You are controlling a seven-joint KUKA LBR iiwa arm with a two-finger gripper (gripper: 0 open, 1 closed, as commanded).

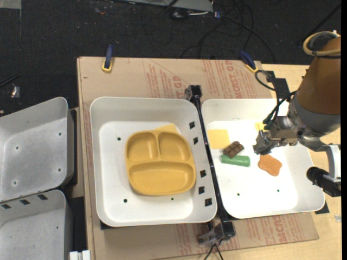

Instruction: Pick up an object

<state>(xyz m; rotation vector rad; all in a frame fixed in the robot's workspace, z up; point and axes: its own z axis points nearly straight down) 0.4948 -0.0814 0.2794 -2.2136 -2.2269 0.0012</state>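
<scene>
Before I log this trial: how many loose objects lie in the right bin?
4: a yellow card at the left, a brown block, a green block below it, an orange piece under the end effector. The arm may hide more.

Dark speckled floor (43, 31) with loose cables (227, 20) behind bench (141, 75)

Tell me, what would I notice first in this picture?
Probably the big yellow tray with three sections, sitting in the middle of the left bin. Next, the grey and orange arm reaching in from the right, its hand low over the right bin. Below the hand lie small things: an orange piece, a green block, a brown block and a yellow square.
</scene>
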